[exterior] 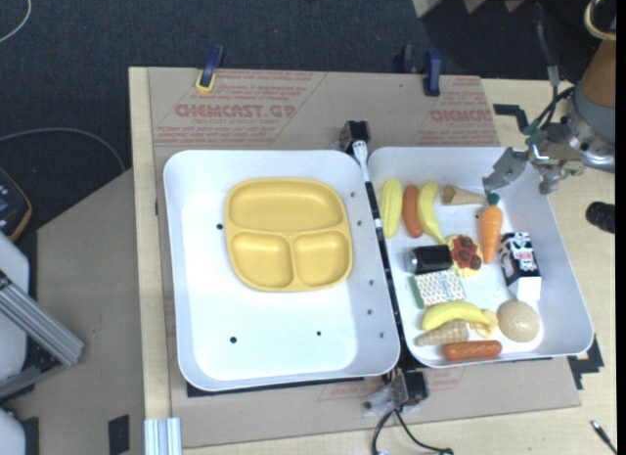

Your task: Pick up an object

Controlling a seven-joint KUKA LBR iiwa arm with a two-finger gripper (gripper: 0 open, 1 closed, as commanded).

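My gripper [523, 176] hangs over the far right corner of the right bin [572, 292], open, with nothing between its fingers. Just below it lies an orange carrot [490, 230], and an ice cream cone [462, 195] lies to its left. The bin also holds a yellow corn cob [391, 206], a red sausage [412, 210], a banana [428, 210], a black block [430, 258], a red fruit piece [465, 250], a black and white carton [518, 257], a checkered packet [439, 288], a second banana [458, 316], a round bread roll [518, 321] and another sausage [471, 350].
The left bin [196, 326] holds a yellow three-compartment plate [289, 231]. Clamps [205, 69] stand at the bench's far edge. The arm's grey wrist [597, 120] comes in from the right.
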